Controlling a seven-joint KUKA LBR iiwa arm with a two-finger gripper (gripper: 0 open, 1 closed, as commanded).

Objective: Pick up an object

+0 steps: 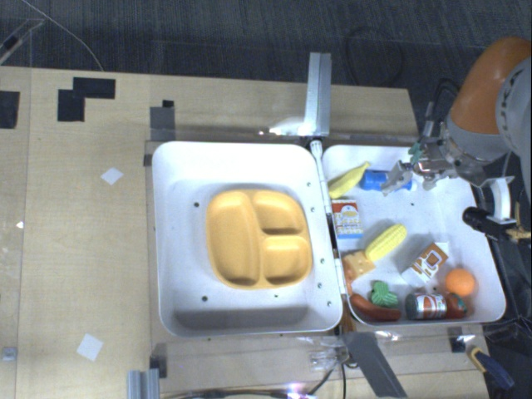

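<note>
Fingers (pixel 405 177) sit low in the right bin (pixel 490 306), just beside the blue object (pixel 376 179); whether they're spread, you cannot tell. Centre over it before you close.

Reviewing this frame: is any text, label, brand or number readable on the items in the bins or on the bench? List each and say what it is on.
No text can be read.
Small red and white box: printed front, too blurred to read.
Brown and white carton: a white mark, illegible.
Bottle with red label: white lettering, too small to read.
Black squares on the bench: plain shapes, no characters.
</note>
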